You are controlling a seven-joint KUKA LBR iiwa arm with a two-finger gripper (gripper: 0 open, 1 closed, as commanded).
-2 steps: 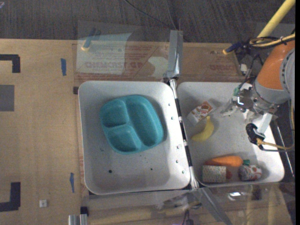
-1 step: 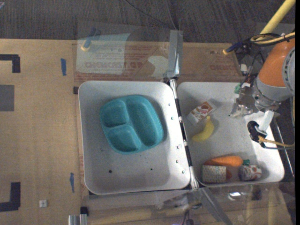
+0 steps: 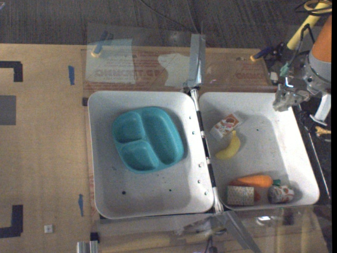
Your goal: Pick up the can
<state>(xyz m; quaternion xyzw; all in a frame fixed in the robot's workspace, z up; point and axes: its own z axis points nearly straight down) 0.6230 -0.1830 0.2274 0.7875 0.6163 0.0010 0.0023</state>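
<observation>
- Two shallow white bins sit side by side on the bench: the left bin (image 3: 100, 157) and the right bin (image 3: 263, 130).
- Inside the left bin lies a teal divided plate (image 3: 148, 138), near its middle.
- At the right bin's near edge, toward its near right corner, lies the can (image 3: 280, 193), on its side.
- Just beside the can, an orange carrot (image 3: 254, 181) and a small box (image 3: 240, 194) lie along the same near edge.
- Closer to the bin's left wall are a banana (image 3: 229, 148) and a small carton (image 3: 225, 125), touching.
- Above the right bin's far right corner hangs the gripper (image 3: 284, 100), well apart from the can; whether it is released or clenched cannot be told.
</observation>
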